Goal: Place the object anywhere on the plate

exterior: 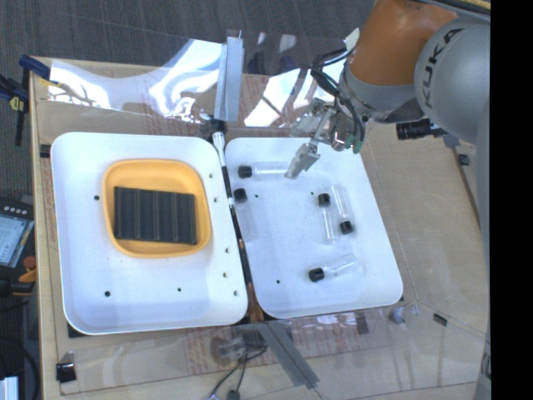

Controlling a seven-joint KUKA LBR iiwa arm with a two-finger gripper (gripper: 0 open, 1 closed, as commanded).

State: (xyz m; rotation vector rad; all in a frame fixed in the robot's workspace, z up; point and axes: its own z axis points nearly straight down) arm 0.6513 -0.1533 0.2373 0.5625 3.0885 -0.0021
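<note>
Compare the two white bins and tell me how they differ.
The left bin holds a yellow plate with a dark ridged block on it; the right bin holds several scattered clear tubes with black caps. The gripper hangs over the right bin, not the left. Both are shallow, white and round-cornered.

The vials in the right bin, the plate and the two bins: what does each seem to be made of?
vials: clear glass or plastic, see-through bodies, with black caps that look plastic.
plate: likely matte yellow-orange plastic, holding a dark ribbed insert.
left bin and right bin: smooth white plastic, probably, with soft rounded rims.
</note>
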